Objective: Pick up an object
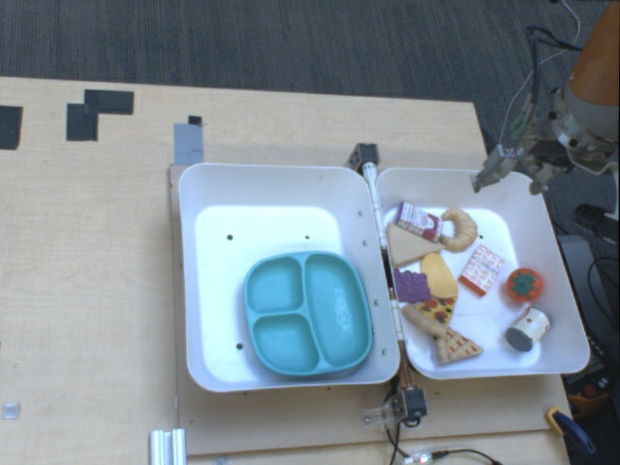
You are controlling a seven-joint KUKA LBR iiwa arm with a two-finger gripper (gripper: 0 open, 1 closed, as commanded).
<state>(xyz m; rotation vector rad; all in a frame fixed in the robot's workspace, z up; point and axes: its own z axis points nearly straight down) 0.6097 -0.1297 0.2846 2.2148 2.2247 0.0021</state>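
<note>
Nearest the camera, the pale wooden bench (87,289) carries both bins, and the landmark here is the right-hand shallow white plastic bin (567,303). At its near edge lies a tan triangular toy pizza slice (455,345), and just right of that a small white cylinder with a dark end (526,328). Further in sits a round red toy tomato with a green top (524,284), well apart from the pile along the bin's left side: a purple toy grape bunch (412,285) touching a yellow wedge-shaped toy (441,275). Beyond those come a small red-and-white flat packet (480,268), a tan ring-shaped toy doughnut (458,229) and a dark red and white toy carton (418,222).

Left of that bin, the other white bin (194,260) holds a teal three-compartment plastic tray (308,313).

At the far right corner of the right bin hovers the grey two-finger gripper (508,170), its fingers spread open with nothing between them, poised above the rim, not yet over any toy.

For a clean pick, I'd favour the tomato: it stands alone, so the fingers can straddle it without nudging neighbours. Centre over it first, descend straight, and close only once both fingers sit below its widest part. The crowded left pile looks riskier.
</note>
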